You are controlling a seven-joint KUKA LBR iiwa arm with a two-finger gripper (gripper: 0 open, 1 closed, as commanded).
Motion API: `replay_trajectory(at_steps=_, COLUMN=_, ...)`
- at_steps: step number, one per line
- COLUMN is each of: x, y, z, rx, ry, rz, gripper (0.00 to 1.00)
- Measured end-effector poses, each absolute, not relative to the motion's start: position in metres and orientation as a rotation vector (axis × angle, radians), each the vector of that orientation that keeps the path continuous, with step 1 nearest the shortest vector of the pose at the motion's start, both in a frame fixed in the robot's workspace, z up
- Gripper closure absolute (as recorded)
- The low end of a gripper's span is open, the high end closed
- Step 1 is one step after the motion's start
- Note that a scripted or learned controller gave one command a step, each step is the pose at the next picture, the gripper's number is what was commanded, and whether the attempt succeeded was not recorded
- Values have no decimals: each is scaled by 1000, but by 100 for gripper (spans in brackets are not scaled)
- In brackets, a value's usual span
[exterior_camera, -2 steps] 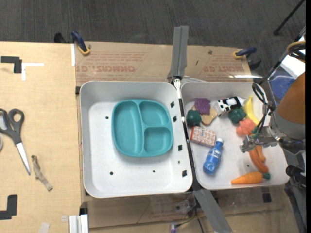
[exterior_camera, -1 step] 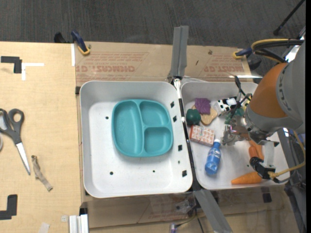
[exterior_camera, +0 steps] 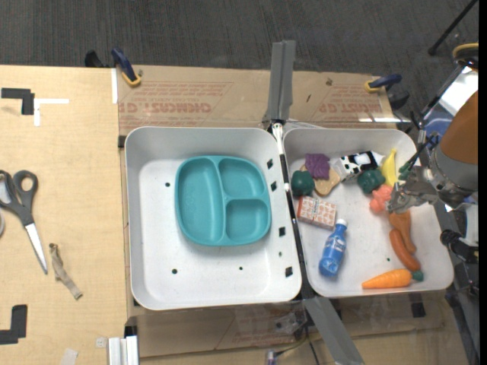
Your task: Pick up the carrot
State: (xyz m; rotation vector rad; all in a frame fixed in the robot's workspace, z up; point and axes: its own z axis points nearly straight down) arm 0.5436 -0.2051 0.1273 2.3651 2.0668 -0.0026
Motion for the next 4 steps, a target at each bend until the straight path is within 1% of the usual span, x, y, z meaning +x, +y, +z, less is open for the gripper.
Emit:
replay_trajectory(at_steps=1, x=534, y=-214, z=138, rx=1889, ry=2510, rz=-2, gripper=100)
replay_trajectory(at_steps=2, x=525, y=-154, z=175, rx=1945, ry=2468, rz=-1, gripper=100)
replay_trajectory(at_steps=3, x=496, y=-89, z=191, rx=2025, ry=2403, rz=-2, gripper=100)
replay_trajectory(at_steps=4, x=478, y=-184, z=276, rx=1870, ry=2524, rz=-2, gripper=100)
